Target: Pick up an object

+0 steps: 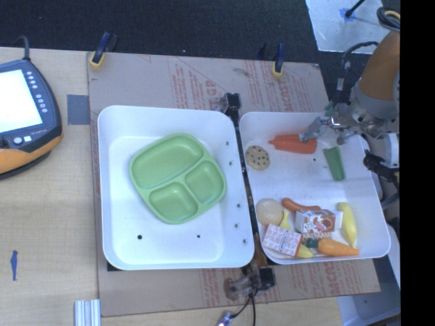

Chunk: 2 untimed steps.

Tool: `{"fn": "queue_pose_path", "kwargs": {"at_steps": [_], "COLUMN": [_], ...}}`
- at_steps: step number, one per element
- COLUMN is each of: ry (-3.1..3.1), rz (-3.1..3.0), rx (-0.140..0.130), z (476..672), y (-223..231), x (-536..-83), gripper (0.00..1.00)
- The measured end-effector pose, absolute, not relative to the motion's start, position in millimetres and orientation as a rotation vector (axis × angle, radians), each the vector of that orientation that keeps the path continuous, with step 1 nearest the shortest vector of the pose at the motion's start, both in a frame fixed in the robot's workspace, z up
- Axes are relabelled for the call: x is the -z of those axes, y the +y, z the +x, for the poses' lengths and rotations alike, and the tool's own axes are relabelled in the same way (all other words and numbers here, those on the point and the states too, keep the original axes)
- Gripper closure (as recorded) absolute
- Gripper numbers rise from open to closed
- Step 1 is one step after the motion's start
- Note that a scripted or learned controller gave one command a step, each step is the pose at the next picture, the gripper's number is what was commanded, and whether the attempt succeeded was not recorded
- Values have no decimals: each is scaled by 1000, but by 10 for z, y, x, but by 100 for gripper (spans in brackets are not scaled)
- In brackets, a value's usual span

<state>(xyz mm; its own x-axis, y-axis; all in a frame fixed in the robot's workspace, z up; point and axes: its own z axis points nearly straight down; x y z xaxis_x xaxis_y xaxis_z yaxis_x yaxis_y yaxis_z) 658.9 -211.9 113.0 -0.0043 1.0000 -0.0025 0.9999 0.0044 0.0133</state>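
Gripper (325,126) over the right bin's (372,182) far side, orange carrot (293,143) just left of it, jaws' state unclear, wooden counter (47,229) beneath.

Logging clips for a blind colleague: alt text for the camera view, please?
The gripper hovers at a carrot in the right bin, which also holds a cookie and other toy food. The left bin holds a green tray.

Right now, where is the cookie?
The cookie lies in the right bin, near its left wall, left of the orange carrot and above the food pile.
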Motion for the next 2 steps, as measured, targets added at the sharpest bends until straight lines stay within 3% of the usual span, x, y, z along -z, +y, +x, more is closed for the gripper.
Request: {"fn": "queue_pose_path", "kwargs": {"at_steps": [1, 2], "ry": [2209, 2207], "rz": [2202, 2194], "rx": [-13, -28], "z": [6634, 6676], "y": [-2010, -2004], "x": [-1061, -1232], "gripper": [0, 100]}}
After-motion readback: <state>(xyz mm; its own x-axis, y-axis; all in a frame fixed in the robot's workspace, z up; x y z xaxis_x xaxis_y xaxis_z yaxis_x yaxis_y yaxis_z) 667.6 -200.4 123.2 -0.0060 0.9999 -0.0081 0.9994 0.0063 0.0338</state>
